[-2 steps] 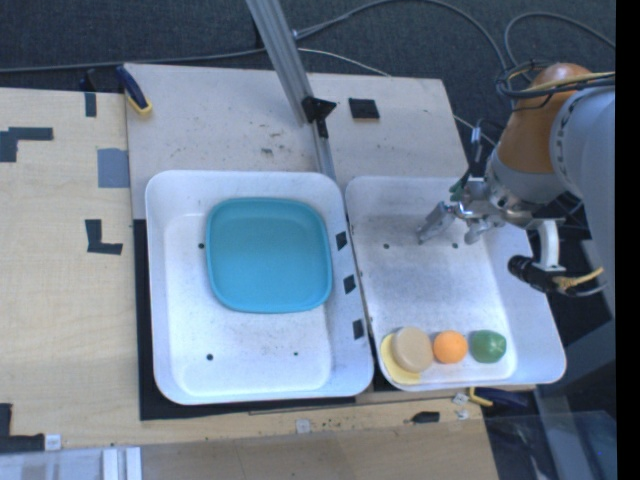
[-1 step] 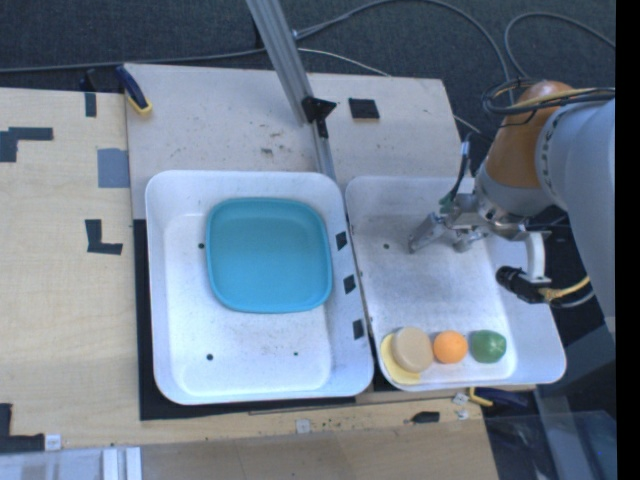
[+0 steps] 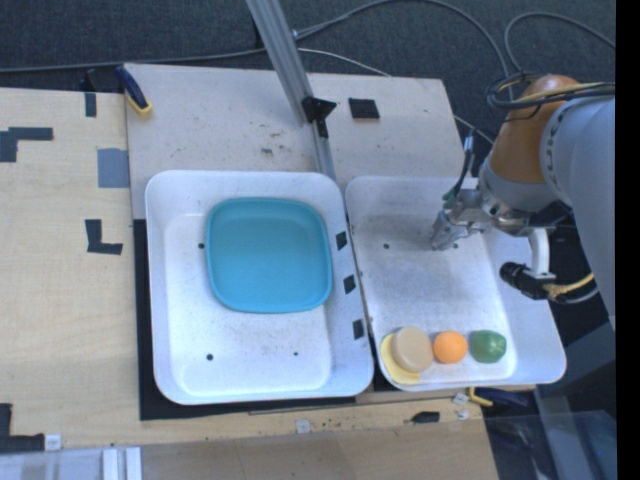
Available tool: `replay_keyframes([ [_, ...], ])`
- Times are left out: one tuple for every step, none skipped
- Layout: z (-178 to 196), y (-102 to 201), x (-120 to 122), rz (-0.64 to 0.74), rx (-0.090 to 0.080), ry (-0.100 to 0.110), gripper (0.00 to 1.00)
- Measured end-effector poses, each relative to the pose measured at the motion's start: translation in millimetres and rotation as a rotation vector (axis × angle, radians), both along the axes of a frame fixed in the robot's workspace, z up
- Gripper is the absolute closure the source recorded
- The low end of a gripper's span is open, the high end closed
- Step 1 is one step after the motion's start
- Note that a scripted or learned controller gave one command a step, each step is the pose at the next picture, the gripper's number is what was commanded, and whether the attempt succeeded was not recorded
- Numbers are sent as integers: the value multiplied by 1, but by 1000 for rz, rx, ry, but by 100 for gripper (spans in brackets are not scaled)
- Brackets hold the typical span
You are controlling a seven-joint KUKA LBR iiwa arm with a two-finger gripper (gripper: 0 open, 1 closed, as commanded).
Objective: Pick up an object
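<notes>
Gripper [image 3: 447, 233] low over bare floor of right bin [image 3: 420, 278]; finger spread can't be told. Orange ball [image 3: 450, 347] sits at six o'clock, between tan disc [image 3: 410, 348] and green ball [image 3: 487, 345]. Best descend centred, avoiding neighbours.

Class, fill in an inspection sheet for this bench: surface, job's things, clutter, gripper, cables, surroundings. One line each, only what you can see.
Surface: wooden bench bearing left bin and right bin.
Job's things: tan disc, orange ball and green ball along the right bin's near edge; blue plate in the left bin.
Clutter: tape patches on the bench.
Gripper: gripper over the right bin's far part, nothing between its fingers.
Cables: black cables behind the bench.
Surroundings: dark floor.
</notes>
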State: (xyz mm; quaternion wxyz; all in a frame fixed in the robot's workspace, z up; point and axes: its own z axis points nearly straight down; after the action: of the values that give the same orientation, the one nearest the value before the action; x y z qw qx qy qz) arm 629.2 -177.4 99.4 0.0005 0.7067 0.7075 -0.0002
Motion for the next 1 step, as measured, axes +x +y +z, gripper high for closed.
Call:
replay_keyframes([
  [62, 4, 4, 0, 0, -4, 100],
])
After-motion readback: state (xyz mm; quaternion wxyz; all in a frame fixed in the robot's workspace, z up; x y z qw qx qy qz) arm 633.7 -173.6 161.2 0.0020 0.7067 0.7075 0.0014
